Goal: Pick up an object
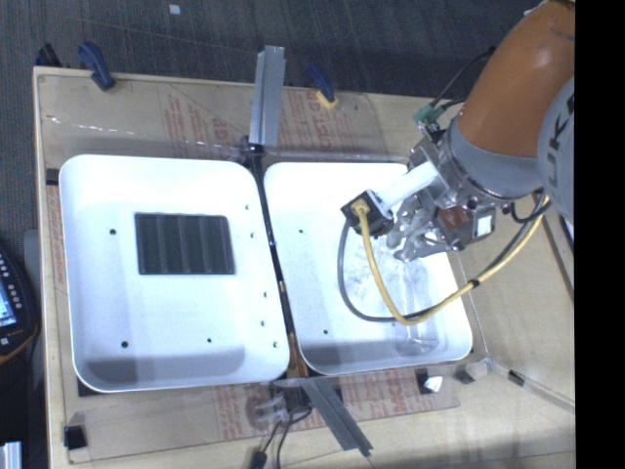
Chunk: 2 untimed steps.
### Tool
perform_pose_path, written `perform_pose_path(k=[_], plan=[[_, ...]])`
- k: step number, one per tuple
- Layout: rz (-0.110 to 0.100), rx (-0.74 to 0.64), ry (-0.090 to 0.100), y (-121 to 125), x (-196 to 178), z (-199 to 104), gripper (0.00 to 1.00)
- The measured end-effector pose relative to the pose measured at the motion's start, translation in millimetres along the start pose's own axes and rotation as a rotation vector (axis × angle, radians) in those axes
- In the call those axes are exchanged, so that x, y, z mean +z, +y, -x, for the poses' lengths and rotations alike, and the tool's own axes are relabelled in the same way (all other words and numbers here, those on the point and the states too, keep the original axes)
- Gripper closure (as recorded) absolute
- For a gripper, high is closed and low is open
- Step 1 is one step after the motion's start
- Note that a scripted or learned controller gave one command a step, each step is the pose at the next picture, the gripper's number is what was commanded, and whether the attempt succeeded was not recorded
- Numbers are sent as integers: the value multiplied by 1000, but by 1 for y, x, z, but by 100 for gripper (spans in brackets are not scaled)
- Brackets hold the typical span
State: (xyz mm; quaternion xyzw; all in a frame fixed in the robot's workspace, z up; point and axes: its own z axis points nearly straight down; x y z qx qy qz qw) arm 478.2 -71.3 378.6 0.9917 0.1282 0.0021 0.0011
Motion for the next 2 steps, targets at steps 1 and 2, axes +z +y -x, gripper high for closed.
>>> perform_pose_path(k=[1, 2], plan=[[-6, -62, -8, 35, 63, -4, 100], [-3, -377, -3, 66, 24, 19, 100]])
